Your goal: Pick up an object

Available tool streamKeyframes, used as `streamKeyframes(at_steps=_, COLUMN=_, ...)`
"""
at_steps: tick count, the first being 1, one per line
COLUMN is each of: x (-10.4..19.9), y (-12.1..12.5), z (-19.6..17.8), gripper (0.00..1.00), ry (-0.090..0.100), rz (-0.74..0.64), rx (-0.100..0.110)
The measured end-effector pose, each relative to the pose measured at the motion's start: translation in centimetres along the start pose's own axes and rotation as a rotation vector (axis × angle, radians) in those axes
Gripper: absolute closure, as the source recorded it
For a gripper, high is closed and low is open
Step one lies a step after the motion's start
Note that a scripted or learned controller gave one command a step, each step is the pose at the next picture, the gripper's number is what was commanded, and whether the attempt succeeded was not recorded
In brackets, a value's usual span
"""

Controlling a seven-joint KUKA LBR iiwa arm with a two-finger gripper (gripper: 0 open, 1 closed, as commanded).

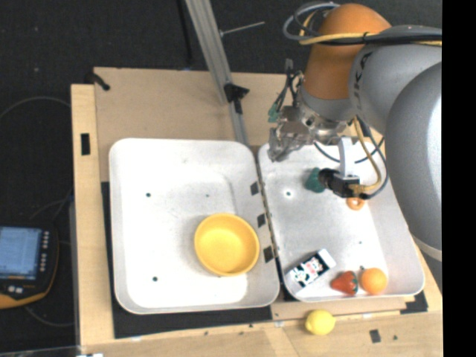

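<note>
Hand (pixel 281 146) hangs at the upper left corner of the right bin (pixel 387 233), grip state impossible to tell, nothing visibly held. Toward the frame's centre-right lie a teal object (pixel 316 180) and a small orange piece (pixel 355 203); lower right, a black-and-white box (pixel 311 268), strawberry (pixel 343 282), orange (pixel 373 280). Picking looks not yet done.

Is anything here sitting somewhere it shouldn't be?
Yes. A yellow lemon-like fruit lies on the bench outside the right bin, just past its near rim, while the other small items such as the orange and the red piece are inside it. The yellow bowl sits upright in the left bin.
</note>
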State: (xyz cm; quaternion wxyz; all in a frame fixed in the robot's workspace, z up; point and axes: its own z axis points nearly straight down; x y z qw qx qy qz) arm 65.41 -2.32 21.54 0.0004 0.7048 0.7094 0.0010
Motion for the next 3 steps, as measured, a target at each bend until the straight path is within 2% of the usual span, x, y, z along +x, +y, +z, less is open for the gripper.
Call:
streamKeyframes(at_steps=2, x=10.9, y=3.2, z=-0.9, gripper=1.0, ry=0.001, rz=-0.002, rx=0.0)
streamKeyframes(at_steps=3, x=10.4, y=3.1, z=-0.9, gripper=0.0, ry=-0.004, rz=0.003, rx=0.001)
